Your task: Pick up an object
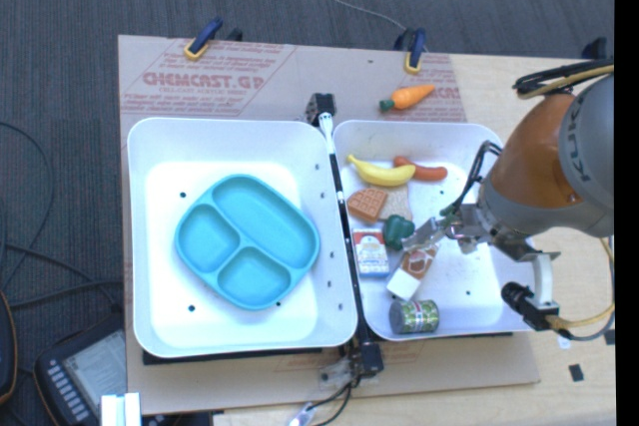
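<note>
I am seeing the jaws hovering low in the right bin, just beside the green object. Their opening is not discernible, and nothing is showing between them.

Gripper low in right bin over toy food pile near green pepper; banana, can; blue divided plate in left bin.

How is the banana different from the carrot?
The banana is yellow and curved; the carrot is orange with a green top and nearly straight. The banana lies inside the right bin, touching a red toy; the carrot lies alone outside the bins, on the cardboard behind them. The banana looks a bit longer than the carrot. Both are toy foods lying flat.
</note>
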You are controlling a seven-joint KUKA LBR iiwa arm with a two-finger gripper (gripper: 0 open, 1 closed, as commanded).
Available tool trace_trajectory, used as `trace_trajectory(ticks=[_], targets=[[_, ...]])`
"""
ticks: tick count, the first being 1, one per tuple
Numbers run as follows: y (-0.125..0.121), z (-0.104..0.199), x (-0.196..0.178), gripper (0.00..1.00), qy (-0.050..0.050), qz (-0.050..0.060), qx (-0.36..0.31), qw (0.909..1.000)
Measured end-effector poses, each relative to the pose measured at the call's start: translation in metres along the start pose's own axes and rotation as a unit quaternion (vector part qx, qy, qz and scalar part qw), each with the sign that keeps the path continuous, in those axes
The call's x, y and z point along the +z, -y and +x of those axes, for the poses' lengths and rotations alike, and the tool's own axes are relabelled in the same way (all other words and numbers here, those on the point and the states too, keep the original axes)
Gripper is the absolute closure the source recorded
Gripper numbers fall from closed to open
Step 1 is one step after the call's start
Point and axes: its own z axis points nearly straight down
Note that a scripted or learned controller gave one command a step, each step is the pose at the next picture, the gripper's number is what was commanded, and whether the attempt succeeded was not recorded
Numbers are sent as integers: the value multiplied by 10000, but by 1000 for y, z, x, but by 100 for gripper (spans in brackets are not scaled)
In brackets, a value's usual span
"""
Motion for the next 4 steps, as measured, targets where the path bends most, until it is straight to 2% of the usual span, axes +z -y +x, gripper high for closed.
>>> trace_trajectory(ticks=[1, 2, 3, 4], targets=[[1, 2, 0, 0, 11, -14, 7, 10000], [10, 8, 13, 0, -34, 144, -14, 9999], [10, 8, 4, 100, -38, 148, -15, 9999], [10, 8, 4, 0, -38, 148, -13, 9999]])
